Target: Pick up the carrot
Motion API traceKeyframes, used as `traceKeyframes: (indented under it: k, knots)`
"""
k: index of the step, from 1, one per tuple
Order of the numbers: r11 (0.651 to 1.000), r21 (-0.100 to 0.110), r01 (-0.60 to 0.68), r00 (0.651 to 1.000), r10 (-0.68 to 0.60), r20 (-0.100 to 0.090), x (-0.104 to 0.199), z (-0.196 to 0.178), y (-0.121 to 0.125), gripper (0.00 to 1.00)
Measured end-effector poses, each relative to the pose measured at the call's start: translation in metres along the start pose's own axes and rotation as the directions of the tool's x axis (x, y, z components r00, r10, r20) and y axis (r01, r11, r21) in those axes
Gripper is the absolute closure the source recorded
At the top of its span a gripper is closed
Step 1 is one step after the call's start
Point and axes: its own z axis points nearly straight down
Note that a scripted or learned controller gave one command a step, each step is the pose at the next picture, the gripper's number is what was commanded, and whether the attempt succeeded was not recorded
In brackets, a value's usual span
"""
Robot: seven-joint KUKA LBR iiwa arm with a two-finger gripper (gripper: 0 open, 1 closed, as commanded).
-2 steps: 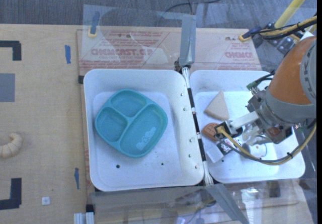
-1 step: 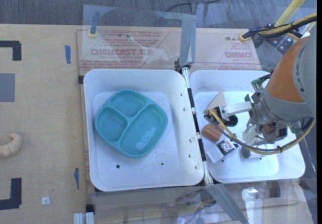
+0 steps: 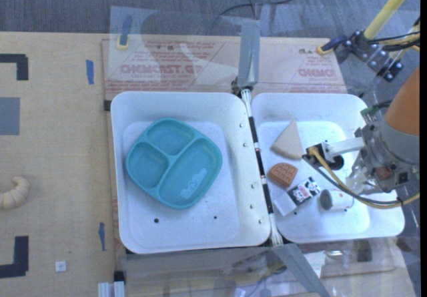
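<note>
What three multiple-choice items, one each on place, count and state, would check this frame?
1. The teal plate lies in: A the left bin; B the right bin; C the bare bench.
2. Its compartments number: A two; B three; C four.
3. The plate is: A face up; B flipped over; C standing on edge.
Answers: 1 A, it sits within the left bin's walls. 2 B, ridges split it into three. 3 A, its hollows face the camera.

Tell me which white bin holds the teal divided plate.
The left bin holds the teal plate; the right bin holds small food items.
</note>
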Motion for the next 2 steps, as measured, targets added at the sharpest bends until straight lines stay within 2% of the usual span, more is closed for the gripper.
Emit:
traceKeyframes:
  k: [1, 2]
  knots:
    - [1.000, 0.000, 0.007, 1.000, -0.007, 0.000, 0.032, 0.000, -0.048, 1.00]
    - [0.986, 0.003, 0.164, 0.986, -0.164, 0.001, 0.011, -0.007, -0.032, 1.00]
